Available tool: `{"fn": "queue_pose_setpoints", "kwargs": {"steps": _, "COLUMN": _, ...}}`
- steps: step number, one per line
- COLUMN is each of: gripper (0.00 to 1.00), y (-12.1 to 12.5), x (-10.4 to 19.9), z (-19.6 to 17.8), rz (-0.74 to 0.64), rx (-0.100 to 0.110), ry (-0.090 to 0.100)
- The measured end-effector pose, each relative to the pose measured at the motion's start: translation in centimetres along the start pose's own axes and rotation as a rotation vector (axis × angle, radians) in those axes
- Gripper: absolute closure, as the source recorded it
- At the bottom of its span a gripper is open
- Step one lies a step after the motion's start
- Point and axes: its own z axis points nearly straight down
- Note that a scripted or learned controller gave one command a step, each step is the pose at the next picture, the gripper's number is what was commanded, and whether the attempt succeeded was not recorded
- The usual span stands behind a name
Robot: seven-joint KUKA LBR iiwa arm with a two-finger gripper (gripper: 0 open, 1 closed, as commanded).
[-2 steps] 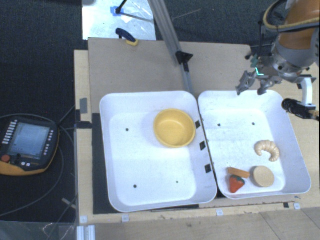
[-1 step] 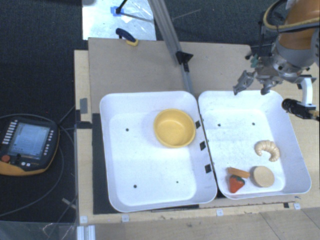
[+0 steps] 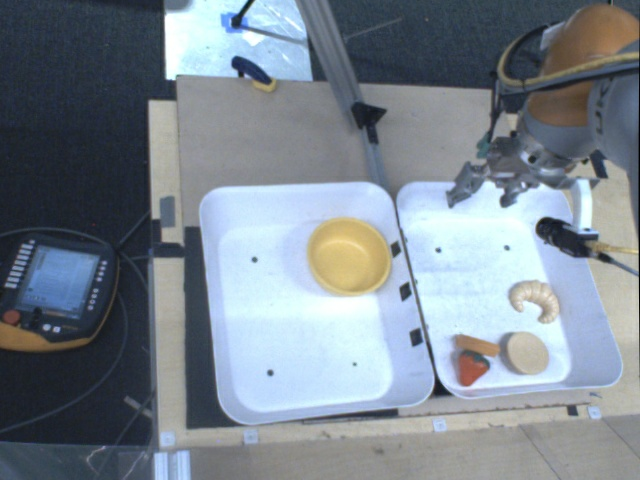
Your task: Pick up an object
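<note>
From my remote seat I am looking down on the bench through the camera view. The gripper (image 3: 487, 190) is hanging over the far edge of the right bin (image 3: 440, 268), its two fingers spread apart and nothing between them; the grey arm (image 3: 585, 88) with its orange band is reaching in from the right.

The things to pick are sitting in that right bin, well away from the gripper, toward the near corner. A croissant (image 3: 535, 299) is lying by the right wall. Just below it a tan round disc (image 3: 524, 353) is resting flat, and beside that a small red piece (image 3: 473, 368) is touching an orange stick (image 3: 477, 345). In the left bin (image 3: 240, 368) a yellow bowl (image 3: 348, 255) is standing upright near the dividing edge.

Nothing is sitting between the gripper and the objects; the bin floor under it is bare. A black cylindrical fitting (image 3: 558, 234) is jutting from the arm above the right bin's far side. A metal pole (image 3: 335, 63) is slanting across the board behind the bins, ending in a black clamp (image 3: 367, 116).

On the floor at left a teach pendant (image 3: 55, 288) is lying with its screen lit; I am not able to read any writing on it, nor anywhere else.
</note>
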Motion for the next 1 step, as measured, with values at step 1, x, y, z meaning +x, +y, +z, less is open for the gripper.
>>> {"fn": "queue_pose_setpoints", "kwargs": {"steps": 1, "gripper": 0.0, "y": -0.56, "x": 0.77, "z": 4.76, "rz": 0.0, "rx": -0.001, "ry": 0.0}}
